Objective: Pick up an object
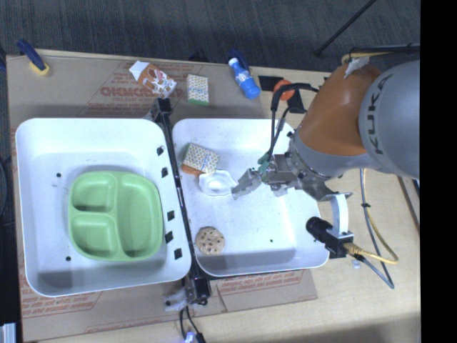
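Claw [246, 183] was small and blurred; I could not tell its state or whether it touched anything. The arm [357, 123] covered the right bin's [285, 252] right side and was cut off at the right.

Surface [357, 291] was tan, with printed cardboard under both bins and dark carpet beyond the far edge. A blue bottle [245, 78], a small box [197, 88] and a snack packet [152, 79] lay on the far strip. The left bin [32, 191] held a green tray [116, 215].

In the right bin, a white piece [215, 184] lay just left of the claw tip, a checked packet [199, 158] lay near it, up-left, and a cookie [209, 241] lay well apart toward the near wall.
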Controlling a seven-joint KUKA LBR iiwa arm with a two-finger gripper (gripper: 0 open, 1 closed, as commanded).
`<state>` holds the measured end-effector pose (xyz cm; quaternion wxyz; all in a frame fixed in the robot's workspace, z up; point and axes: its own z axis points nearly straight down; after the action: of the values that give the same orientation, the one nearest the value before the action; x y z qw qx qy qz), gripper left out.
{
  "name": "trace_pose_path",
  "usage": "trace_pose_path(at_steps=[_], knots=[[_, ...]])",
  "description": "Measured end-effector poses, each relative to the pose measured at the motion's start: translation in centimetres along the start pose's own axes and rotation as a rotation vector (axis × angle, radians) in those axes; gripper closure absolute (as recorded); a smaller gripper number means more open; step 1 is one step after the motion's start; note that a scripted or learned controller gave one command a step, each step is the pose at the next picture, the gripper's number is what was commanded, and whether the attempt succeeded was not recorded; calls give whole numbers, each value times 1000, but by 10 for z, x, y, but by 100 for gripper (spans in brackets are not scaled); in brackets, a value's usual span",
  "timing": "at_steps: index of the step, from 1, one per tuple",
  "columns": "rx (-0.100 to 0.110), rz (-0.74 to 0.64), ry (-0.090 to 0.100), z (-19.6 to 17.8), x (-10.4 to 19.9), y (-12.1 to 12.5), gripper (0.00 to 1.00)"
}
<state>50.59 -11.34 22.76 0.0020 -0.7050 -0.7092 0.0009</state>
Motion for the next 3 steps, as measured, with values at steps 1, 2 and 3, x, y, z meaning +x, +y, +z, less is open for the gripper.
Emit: trace_pose_path(at_steps=[1, 2, 3], knots=[[-3, 2, -1, -37, 2, -29, 0], [-3, 1, -2, -36, 2, -29, 0], [-3, 1, -2, -36, 2, -29, 0]])
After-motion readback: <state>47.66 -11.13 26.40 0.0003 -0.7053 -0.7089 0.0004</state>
